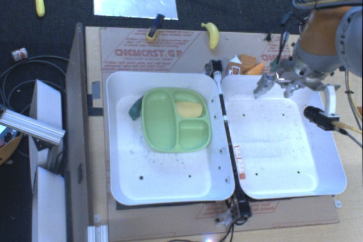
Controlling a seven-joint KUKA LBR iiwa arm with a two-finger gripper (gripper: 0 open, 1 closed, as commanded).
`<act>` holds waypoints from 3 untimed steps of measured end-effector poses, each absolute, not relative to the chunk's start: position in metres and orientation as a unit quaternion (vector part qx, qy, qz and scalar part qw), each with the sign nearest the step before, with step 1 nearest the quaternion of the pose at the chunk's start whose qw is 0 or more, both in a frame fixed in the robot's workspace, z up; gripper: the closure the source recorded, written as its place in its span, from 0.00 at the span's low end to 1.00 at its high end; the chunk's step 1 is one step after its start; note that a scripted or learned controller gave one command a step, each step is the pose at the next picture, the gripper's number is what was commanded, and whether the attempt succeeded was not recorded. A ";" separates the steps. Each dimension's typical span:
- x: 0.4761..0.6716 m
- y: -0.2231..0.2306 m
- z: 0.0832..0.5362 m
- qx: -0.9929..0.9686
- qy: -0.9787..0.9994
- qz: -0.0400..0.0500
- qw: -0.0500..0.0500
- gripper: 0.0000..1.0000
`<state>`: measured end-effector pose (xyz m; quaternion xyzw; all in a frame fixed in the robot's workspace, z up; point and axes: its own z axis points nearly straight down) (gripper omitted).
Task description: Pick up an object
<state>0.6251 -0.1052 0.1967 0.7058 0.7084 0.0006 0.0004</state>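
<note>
- Gripper (276, 86): metallic, over the far edge of the right bin (317, 178), near that bin's far left corner. Two fingers appear spread apart, one (262, 88) toward the divider, the other toward the right; nothing visible between them. View is blurred here, so the spread is a best reading.
- Arm: grey housing with an orange band (332, 17) above the wrist, glossy and rounded.
- Right bin: shallow white plastic, smooth, rounded corners, a few small dark dots on its floor.
- Left bin (130, 178): same white plastic, floor lightly scuffed and speckled.
- Green tray (164, 127): matte plastic, rounded-square, divided into compartments, sits toward the far half of the left bin.
- Yellow block (188, 109): soft-edged oblong, in the tray's far right compartment.
- Dark teal item (135, 109): small, lies on the bin floor touching the tray's left edge.
- Banana (212, 34): yellow, curved, on the bench board beyond the bins.
- Orange piece (250, 64): on the board just past the right bin's far edge.
</note>
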 end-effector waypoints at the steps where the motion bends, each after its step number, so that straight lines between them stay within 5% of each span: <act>1: 0.625 -0.105 0.197 0.706 0.708 0.001 0.000 0.00; 3: 0.625 -0.105 0.197 0.706 0.708 0.001 0.000 0.00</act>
